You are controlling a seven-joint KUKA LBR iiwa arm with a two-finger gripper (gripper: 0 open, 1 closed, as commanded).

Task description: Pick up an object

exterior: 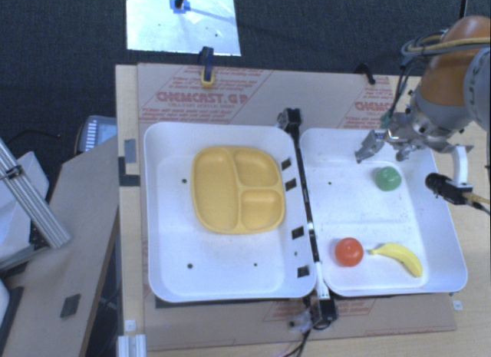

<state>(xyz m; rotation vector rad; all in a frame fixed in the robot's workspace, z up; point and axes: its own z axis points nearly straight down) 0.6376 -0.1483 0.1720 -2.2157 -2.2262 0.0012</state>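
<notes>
A: Three objects in right bin (441, 217): green ball (387, 178) at one o'clock, tomato (349, 252), banana (400, 257) at six.

B: Risk?

A: Jaws (387, 144) spread apart, empty, just above ball; it may roll away.

Yellow divided plate (236, 189), left bin (165, 217)

Bins (230, 286) smooth white plastic, slight sheen. Yellow tray (234, 189) matt plastic. Tomato (348, 251) glossy; banana (400, 257), green ball (387, 178) smooth. Board (230, 90) plain cardboard, printed red.
</notes>
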